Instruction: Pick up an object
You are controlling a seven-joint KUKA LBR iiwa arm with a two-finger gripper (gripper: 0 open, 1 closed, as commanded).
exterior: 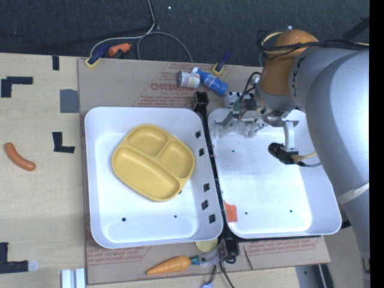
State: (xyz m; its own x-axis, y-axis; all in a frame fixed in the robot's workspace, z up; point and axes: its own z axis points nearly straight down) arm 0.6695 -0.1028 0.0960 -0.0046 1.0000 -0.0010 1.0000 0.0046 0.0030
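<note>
**Base:** While the feed is up, log me the gripper.

**Operator:** From my seat, the arm [336,107] comes in from 3 o'clock, with its orange band [282,59] up at 1 o'clock in the view. The gripper [241,123] sits low over the right bin [270,221], at the bin's 11 o'clock corner, close to the far rim. Released or clenched, I cannot tell at this slant. I see nothing grasped in it.

**Base:** Where is the thing to pick?

**Operator:** The one object I see lying in a bin is the yellow plate [153,161], a divided dish. It lies flat in the left bin [99,209], a little toward 12 o'clock of that bin's middle. From the gripper it lies toward 8 o'clock, well apart, with the wall between the bins in the way.

**Base:** Anything in the right bin?

**Operator:** A small orange tag [230,212] at that bin's 7 o'clock corner, against the dividing wall. I cannot tell what it is.

**Base:** Outside the bins?

**Operator:** A blue and white bottle [204,80] lies on its side on the cardboard [120,83], at 12 o'clock just beyond the bins. A carrot [170,265] lies at 6 o'clock below the left bin. A sausage [19,156] lies at 9 o'clock on the bench [36,221], well apart from everything. An orange-handled clamp [111,51] grips the cardboard's 11 o'clock corner.
</note>
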